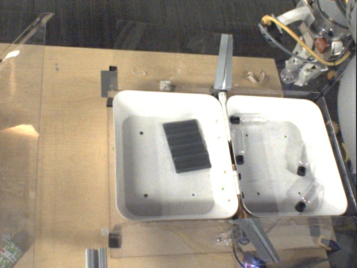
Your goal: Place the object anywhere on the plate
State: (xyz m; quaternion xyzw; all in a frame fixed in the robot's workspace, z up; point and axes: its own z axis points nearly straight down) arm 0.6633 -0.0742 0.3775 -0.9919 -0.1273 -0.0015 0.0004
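The plate (187,146) looks bare, so nothing is done. The gripper (298,72) is far right of it; I cannot tell if it's open.

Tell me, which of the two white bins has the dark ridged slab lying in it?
The left bin. A dark ridged slab lies tilted on its floor; the right bin has none.

I'm seeing a pale wooden bench (67,166) lying under warm light, a bright patch glaring off the clear panel (22,94) along its left side. Dark grey carpeted floor (139,10) is running behind the bench's far edge.
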